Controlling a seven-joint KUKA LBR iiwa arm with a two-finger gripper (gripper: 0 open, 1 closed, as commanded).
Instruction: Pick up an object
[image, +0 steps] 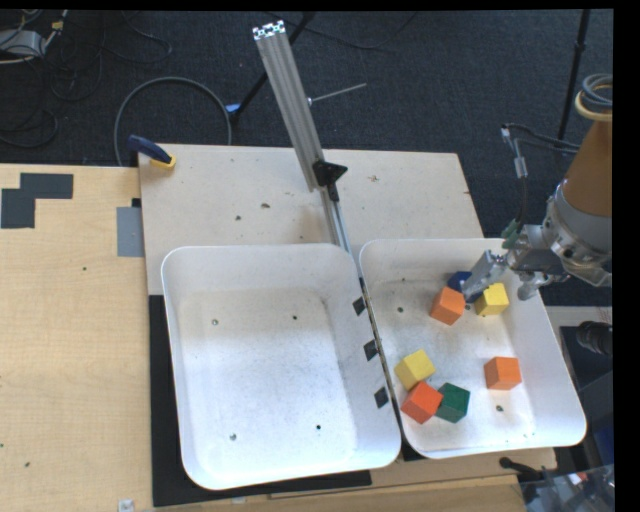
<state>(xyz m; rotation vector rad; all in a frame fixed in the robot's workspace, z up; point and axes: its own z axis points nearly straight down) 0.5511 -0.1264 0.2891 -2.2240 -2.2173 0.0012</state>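
left bin (262, 370) wide open | right bin (555, 400) cluttered w/ blocks | metal rail (296, 110) leans over the divider

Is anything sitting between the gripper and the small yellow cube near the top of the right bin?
Nothing visible does. The gripper is right at the small yellow cube, in the right white bin. An orange cube lies just to its left and a blue block beside that, both off to the side.
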